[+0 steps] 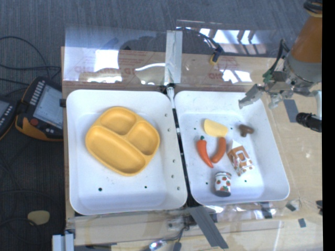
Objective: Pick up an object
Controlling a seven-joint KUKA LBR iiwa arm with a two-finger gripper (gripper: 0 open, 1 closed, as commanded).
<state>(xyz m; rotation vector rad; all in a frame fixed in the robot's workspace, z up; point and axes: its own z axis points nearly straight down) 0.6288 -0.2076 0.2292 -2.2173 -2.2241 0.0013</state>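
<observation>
1. The left bin [78,192] holds a yellow divided plate [122,140], well apart from the work.
2. The right bin [272,177] holds the small things. The gripper [272,90] hangs over its far right corner; open or closed, I cannot tell.
3. The carton [241,160] looks light and stiff: grip its flat sides.
4. Two peppers [212,150], a jar [223,183] and a yellow wedge [215,127] crowd it.
</observation>
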